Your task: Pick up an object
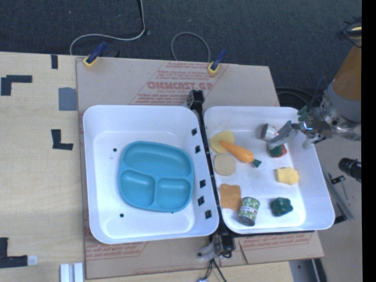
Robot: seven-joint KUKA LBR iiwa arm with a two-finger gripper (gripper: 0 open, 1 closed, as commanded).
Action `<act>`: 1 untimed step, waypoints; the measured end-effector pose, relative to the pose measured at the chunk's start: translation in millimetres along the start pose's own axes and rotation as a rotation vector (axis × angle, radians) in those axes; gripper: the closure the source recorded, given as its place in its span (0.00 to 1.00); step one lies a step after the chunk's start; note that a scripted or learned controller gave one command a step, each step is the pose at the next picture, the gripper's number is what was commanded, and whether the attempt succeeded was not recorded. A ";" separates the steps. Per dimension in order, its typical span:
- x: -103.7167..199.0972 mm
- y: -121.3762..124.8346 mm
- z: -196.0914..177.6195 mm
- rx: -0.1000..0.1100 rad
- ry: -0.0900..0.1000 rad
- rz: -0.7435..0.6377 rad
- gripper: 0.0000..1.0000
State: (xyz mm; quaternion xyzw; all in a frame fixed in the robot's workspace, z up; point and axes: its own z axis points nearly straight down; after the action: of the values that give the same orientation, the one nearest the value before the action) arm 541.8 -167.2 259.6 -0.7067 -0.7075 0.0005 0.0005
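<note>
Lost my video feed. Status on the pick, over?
Gripper low over right bin, fingers above red-green toy. Nothing visibly held. Carrot and yellow block close by.

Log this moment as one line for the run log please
stage: approach | gripper: low in right bin, just above red-and-green item | not held | carrot to its left | blue tray: left bin

Blue divided plate [156,176] in left bin [97,157], two clamps on cardboard [170,81]
</note>
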 end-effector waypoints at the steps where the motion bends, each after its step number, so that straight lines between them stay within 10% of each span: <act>1: 45.1 64.8 122.1 0.007 0.003 -0.005 0.00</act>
State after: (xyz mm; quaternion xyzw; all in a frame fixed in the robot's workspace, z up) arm 606.4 -122.1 137.5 -0.7048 -0.7094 0.0019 0.0038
